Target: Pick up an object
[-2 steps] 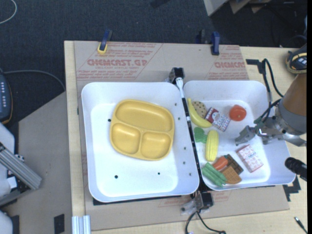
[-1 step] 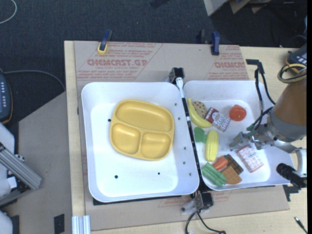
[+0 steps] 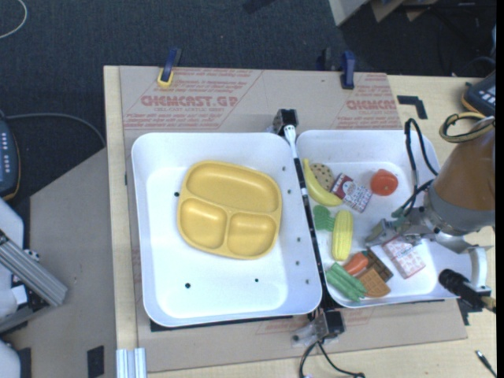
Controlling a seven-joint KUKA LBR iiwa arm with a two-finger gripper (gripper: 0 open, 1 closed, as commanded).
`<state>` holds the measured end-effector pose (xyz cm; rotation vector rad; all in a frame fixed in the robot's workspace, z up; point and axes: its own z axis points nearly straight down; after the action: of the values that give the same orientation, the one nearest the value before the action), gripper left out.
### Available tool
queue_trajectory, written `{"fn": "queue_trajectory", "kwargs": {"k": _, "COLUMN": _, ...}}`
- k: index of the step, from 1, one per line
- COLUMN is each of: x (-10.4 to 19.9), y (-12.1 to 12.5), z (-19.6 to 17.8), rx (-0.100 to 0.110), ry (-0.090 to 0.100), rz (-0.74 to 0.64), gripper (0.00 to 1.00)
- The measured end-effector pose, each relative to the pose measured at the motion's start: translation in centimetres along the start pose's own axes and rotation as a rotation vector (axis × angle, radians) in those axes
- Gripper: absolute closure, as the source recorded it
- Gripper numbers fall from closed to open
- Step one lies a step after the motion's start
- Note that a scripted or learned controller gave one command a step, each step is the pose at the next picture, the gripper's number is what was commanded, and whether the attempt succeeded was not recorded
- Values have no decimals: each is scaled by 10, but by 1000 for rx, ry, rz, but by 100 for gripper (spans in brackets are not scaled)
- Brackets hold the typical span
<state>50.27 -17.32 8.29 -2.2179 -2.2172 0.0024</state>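
We see the pincer (image 3: 383,233) low in the right bin (image 3: 358,142), spread or pinching we cannot tell; corn (image 3: 342,235) lies just left of it, long axis running near-to-far, red packet (image 3: 404,257) just right

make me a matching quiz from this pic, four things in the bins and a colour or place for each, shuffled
Things:
1. divided plate
2. tomato
3. corn cob
4. banana

Descriptions:
A. red-orange, near the right bin's far wall
B. yellow, in the left bin
C. curved, next to the divider between the bins
D. straight and pale yellow, mid right bin

Pairs: 1-B, 2-A, 3-D, 4-C
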Motion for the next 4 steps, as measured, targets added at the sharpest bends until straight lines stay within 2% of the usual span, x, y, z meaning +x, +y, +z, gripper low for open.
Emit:
{"fn": "queue_trajectory", "kwargs": {"k": 1, "x": -1, "y": 1, "z": -12, "rx": -5, "ry": -3, "rz": 1, "gripper": 100}}
{"fn": "queue_trajectory", "kwargs": {"k": 4, "x": 0, "y": 11, "z": -145, "rx": -12, "ry": -6, "rz": -2, "gripper": 100}}
